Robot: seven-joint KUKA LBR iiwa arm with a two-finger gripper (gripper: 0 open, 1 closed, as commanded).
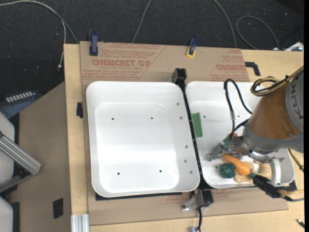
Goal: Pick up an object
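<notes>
From my remote seat I saw two shallow white bins side by side on the tabletop (120, 57). The left bin (96, 144) showed its bare white floor with a few small dark dots. The right bin (212, 98) carried a green strip (196, 124) lying just beside the divider between the bins, and a small cluster of things at its near right corner: an orange carrot-shaped object (240, 166), a dark green object (226, 170) touching it on its left, and a pale tan object (243, 177) just below them. The arm (275, 117), with its orange band, reached in from the right and hung low over that cluster. The gripper (227, 149) sat just beside the carrot-shaped object, but I could not tell how it was set or whether it held anything.
</notes>
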